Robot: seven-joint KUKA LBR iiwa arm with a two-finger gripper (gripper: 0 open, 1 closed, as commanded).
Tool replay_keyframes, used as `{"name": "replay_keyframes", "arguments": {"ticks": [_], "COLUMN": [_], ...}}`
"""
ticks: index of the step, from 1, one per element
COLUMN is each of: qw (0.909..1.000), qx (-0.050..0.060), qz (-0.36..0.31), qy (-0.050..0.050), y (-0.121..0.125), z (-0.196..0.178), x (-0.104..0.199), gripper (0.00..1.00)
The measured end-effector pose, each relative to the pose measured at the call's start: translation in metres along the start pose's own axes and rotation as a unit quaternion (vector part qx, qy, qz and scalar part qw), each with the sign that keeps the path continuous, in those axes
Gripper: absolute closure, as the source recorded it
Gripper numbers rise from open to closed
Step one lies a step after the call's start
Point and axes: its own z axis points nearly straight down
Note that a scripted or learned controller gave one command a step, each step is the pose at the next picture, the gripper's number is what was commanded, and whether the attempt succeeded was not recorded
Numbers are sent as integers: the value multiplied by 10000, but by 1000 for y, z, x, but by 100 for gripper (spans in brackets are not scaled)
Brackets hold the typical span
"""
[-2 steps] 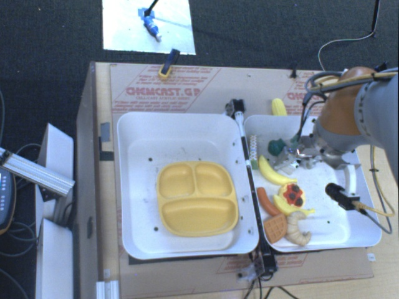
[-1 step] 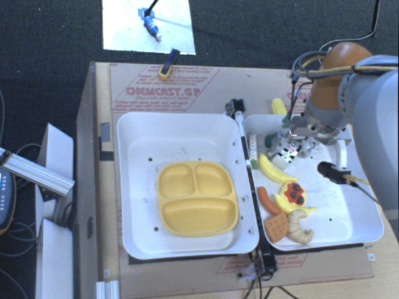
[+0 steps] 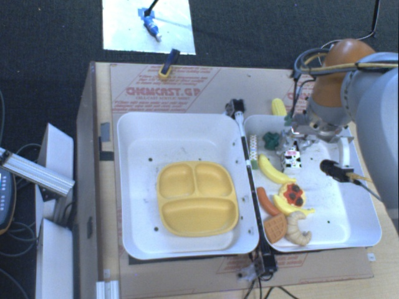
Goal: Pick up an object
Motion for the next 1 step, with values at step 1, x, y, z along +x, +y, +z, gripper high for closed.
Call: {"name": "replay_keyframes", "arguments": {"ticks": [1], "qw": [9993], "qx": [-377], "qz": [-78], "qy": [2], "y": [-21], "z": [-93], "x": [64], "gripper": [100]}}
